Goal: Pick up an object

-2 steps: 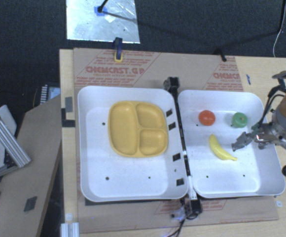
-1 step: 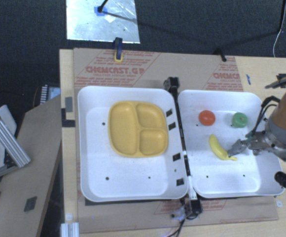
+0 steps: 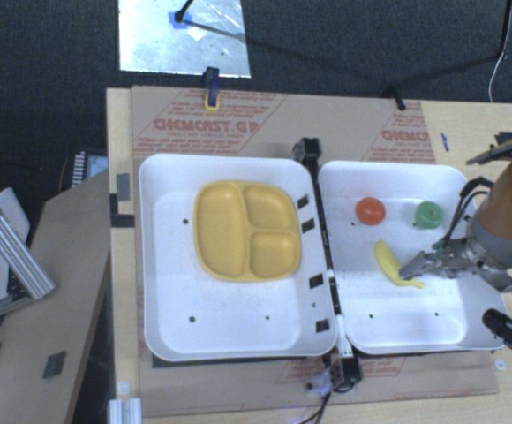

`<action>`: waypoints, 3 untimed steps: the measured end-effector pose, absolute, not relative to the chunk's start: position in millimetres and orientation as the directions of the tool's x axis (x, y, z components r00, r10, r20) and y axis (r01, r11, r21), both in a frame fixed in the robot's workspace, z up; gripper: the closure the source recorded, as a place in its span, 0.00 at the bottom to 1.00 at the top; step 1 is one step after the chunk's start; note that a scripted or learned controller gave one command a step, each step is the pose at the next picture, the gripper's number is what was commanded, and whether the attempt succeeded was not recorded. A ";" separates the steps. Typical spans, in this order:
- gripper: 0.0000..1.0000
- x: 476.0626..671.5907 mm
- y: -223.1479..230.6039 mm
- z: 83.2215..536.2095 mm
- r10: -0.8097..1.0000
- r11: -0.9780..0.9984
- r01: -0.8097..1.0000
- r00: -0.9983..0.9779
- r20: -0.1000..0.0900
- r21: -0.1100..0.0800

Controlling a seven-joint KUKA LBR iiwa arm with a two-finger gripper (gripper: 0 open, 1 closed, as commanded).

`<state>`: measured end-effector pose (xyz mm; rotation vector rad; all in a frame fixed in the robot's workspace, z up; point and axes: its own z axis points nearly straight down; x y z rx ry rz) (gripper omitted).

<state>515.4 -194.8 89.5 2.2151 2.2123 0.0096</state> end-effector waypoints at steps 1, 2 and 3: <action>1.00 517.0 -195.5 101.8 1.000 -0.001 1.000 0.001 -0.006 0.018; 1.00 519.2 -193.1 165.9 1.000 0.005 1.000 -0.005 -0.003 0.007; 1.00 521.0 -193.5 203.4 1.000 0.005 1.000 -0.005 -0.002 0.006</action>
